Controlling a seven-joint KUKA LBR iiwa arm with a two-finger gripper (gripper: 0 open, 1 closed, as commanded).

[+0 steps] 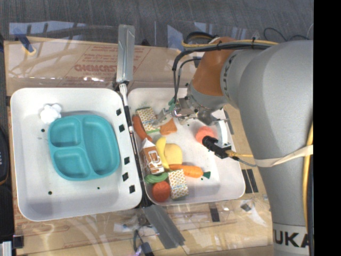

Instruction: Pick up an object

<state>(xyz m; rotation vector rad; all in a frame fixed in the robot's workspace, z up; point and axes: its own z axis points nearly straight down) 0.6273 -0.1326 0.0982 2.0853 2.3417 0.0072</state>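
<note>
1. Our claw [178, 110] sits low over the upper part of the right bin [234, 180], under the orange band of the arm [256, 89]; from this slanted overhead view we cannot tell how it stands, and we see nothing held in it.

2. Just beside the claw, toward the bin's middle, lies an orange wedge-shaped piece [168, 126], touching a patterned packet [147, 117]. We judge this wedge the likeliest thing to pick, since it lies nearest.

3. We take it for toy food: light, stiff, probably smooth plastic. It should not crush, but its slanted faces may slide out of a pinch. We would take it across its two flattest opposite sides, low on the body, not at the pointed tip.

4. Further down the bin lie a yellow lemon-like piece [173, 153], a carrot [187, 170], a brown bottle-shaped item [153, 160], a tomato-like red ball [161, 190] and a pink-orange round piece [202, 134] near the arm's black fitting. They crowd one another, so a grip there risks nudging neighbours.

5. Rounded pieces look harder to hold; the carrot, long and narrow, would suit a grasp across its middle.

6. Well apart, the left bin [26, 196] bears a teal divided plate [82, 145] and a small white object [50, 112].
</note>
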